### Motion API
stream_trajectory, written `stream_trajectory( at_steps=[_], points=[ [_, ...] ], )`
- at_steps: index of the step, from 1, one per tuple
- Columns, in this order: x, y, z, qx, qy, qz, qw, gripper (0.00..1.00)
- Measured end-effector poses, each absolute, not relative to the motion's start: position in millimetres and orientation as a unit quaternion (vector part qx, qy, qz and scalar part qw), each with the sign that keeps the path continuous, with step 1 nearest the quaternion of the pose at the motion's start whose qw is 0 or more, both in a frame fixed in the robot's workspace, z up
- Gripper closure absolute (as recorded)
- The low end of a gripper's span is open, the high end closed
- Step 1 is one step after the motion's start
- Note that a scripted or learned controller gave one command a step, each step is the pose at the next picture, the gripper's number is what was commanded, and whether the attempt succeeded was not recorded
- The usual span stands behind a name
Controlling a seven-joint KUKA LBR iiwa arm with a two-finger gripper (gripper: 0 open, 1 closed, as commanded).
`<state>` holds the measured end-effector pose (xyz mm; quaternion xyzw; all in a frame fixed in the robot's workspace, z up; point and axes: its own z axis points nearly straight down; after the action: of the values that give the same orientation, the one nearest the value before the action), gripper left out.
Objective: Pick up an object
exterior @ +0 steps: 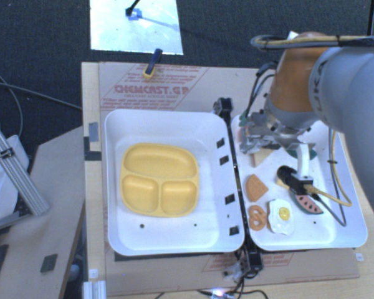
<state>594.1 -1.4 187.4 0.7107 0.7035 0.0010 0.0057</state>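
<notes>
Gripper low in right bin, grip unclear; pretzel, fried egg, watermelon slice lie near.

The grey arm reaches into the right bin, its gripper low near the bin's far left corner. A fried egg, pretzel and watermelon slice lie nearer the front. The left bin holds a yellow divided tray.
</notes>
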Motion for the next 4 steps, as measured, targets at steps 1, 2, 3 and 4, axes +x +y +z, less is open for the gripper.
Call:
stream_trajectory(
  at_steps=[1, 2, 3, 4],
  points=[
    [546.7, 32.9, 220.6, 0.705, 0.709, 0.0013, 0.0, 1.0],
    [484.4, -21.4, 250.8, 0.709, 0.706, 0.0, 0.0, 1.0],
    [485.3, 16.3, 180.2, 0.705, 0.709, -0.0016, -0.003, 1.0],
    [486.8, 46.9, 195.1, 0.705, 0.71, 0.001, 0.0, 1.0]
  ],
)
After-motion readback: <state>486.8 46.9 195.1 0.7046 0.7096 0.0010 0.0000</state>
